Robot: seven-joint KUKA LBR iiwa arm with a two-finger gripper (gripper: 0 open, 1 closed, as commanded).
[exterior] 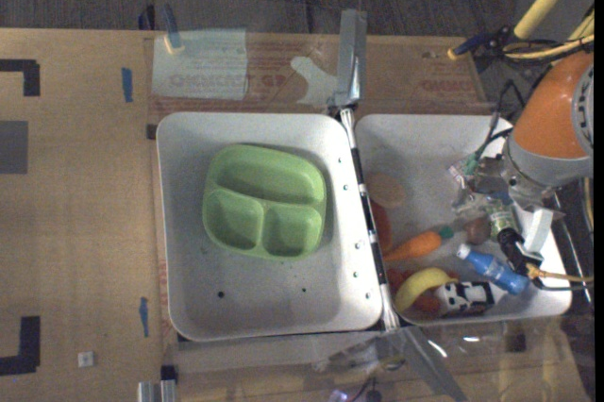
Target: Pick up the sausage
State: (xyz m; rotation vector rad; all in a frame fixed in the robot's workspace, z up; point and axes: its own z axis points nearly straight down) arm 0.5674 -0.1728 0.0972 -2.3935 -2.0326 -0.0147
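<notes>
over the right bin's point(415, 141) right side, the pincer point(486, 219) hangs, grip state unclear; the sausage point(380, 226) lies well leftward along the divider, lengthwise front-to-back.

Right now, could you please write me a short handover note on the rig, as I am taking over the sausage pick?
Pincer: low over the right bin, near its right side; I cannot tell whether it is open or shut, and nothing shows in its grip.
Sausage: I take it to be the reddish piece lying along the right bin's left wall, beside the carrot; it is small and blurred, so confirm.
Also there: banana, blue bottle.
Left bin: green divided plate.
Done: no pick yet.
Left: move to the sausage, grasp it, lift it.
</notes>
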